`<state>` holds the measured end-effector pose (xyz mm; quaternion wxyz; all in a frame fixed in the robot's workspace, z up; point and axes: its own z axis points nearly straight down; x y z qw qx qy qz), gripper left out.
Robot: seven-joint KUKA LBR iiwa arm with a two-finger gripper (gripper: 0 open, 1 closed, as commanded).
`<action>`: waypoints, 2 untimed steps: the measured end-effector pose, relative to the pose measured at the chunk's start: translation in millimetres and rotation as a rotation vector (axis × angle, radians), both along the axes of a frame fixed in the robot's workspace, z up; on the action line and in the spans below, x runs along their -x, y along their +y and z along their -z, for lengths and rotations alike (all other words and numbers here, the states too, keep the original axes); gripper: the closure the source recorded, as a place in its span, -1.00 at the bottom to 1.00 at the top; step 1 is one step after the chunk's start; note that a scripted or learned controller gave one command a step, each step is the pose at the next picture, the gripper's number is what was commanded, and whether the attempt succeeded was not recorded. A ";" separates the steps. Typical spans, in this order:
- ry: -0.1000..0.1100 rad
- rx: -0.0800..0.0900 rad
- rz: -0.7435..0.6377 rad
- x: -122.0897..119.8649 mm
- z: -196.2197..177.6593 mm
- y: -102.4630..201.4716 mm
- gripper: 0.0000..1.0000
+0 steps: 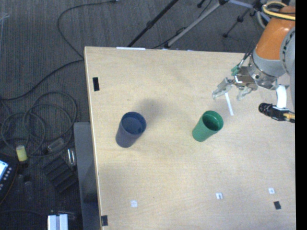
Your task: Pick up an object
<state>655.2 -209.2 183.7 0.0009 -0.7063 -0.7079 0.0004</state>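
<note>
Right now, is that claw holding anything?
Gripper: open, holding nothing, above and right of the green cup.

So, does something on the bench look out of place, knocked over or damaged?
Nothing stands out. The blue cup and the green cup both stand upright on the wooden bench top, well apart, with no spill or visible damage. The gripper hangs open above and to the right of the green cup, touching neither.

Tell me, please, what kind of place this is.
Probably a robotics lab: a pale wooden bench with two plastic cups, loose black cables on grey carpet, and metal tripod legs behind.
</note>
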 end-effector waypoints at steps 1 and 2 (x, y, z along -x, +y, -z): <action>0.001 0.001 -0.051 6.7 100.9 66.6 -1.00; 0.000 0.002 -0.070 16.8 56.6 24.7 -1.00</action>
